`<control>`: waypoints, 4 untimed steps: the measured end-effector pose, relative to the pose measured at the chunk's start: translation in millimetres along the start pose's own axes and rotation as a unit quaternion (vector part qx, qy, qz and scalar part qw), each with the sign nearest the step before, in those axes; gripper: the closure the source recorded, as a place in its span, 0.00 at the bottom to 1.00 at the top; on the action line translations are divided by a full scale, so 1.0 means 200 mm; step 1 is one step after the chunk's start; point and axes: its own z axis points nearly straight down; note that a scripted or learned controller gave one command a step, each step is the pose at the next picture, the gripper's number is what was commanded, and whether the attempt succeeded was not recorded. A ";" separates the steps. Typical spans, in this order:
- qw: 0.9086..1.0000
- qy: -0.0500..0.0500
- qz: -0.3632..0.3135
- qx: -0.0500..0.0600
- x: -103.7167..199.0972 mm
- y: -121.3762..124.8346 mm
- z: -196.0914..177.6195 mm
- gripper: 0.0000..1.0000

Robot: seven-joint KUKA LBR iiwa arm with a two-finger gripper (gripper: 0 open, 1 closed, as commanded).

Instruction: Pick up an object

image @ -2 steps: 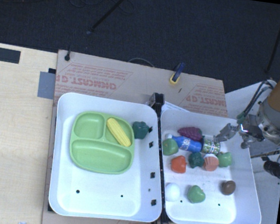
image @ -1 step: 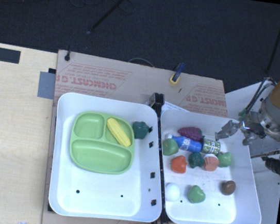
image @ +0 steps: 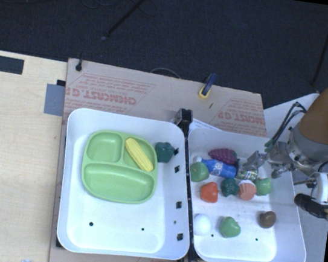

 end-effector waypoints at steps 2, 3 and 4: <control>1.000 0.000 -0.001 -0.001 0.01 0.00 0.20 1.00; 1.000 -0.001 0.002 -0.004 -0.01 -0.03 -0.05 1.00; 1.000 -0.001 0.001 -0.005 0.00 -0.04 -0.36 1.00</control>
